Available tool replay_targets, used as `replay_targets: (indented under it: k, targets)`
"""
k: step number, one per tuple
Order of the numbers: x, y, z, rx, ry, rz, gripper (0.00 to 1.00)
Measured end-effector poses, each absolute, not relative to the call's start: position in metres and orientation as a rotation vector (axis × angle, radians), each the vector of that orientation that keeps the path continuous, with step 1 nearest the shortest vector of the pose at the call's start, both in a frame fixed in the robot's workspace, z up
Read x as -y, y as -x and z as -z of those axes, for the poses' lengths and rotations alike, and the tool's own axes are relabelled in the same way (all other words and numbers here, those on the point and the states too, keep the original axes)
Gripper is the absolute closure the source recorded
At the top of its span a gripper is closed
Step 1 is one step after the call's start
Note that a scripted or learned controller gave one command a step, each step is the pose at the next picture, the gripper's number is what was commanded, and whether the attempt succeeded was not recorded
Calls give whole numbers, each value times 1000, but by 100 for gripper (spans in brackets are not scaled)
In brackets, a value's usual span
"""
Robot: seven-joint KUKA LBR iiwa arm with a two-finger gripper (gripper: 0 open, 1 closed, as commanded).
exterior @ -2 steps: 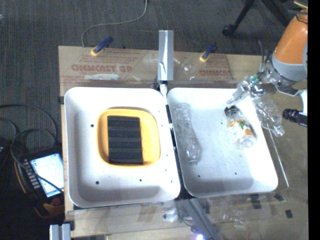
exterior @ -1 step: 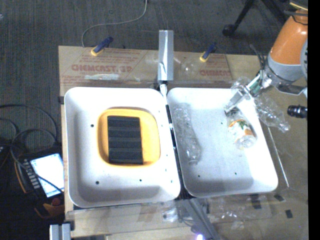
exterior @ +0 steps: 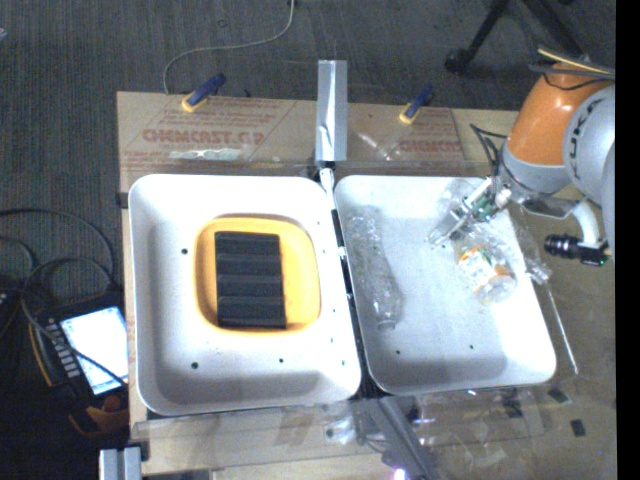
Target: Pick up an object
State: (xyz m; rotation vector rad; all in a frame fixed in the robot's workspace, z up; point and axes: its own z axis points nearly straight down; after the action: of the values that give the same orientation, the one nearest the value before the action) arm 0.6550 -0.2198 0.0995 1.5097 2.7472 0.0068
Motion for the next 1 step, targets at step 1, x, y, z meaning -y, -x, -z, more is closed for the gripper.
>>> replay_targets:
  k: [1]
  targets:
    - [220, -655, -100, -2747, -1510, -7, 0]
